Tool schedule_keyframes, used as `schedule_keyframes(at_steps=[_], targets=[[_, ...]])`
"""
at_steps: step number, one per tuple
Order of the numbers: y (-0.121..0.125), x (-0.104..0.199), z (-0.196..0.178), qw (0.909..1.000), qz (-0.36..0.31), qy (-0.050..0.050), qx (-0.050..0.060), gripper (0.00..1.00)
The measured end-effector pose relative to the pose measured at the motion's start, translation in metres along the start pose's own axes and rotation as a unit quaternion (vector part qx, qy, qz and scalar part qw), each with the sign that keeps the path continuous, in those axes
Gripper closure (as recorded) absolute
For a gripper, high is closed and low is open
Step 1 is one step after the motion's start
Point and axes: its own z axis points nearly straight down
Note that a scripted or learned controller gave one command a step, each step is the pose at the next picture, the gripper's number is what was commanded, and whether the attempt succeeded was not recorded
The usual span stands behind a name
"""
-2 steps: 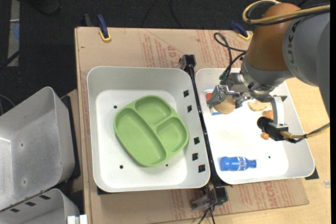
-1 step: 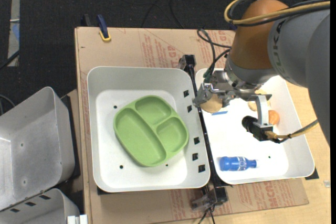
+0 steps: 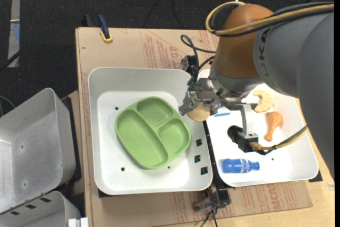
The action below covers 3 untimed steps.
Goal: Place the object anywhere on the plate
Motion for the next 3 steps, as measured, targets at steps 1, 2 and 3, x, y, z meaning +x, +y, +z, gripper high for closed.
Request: schedule_keyframes(at_steps=[1,2,3], targets=[[-0.002,0.051,0.003,1.0,-0.001,0.0,0.0,1.0],[-0.009,0.11,-0.001,1.0,-0.001,0.0,-0.001,1.0],[-0.008,0.106,-0.001,1.0,0.002,-0.001,-0.001,0.0]])
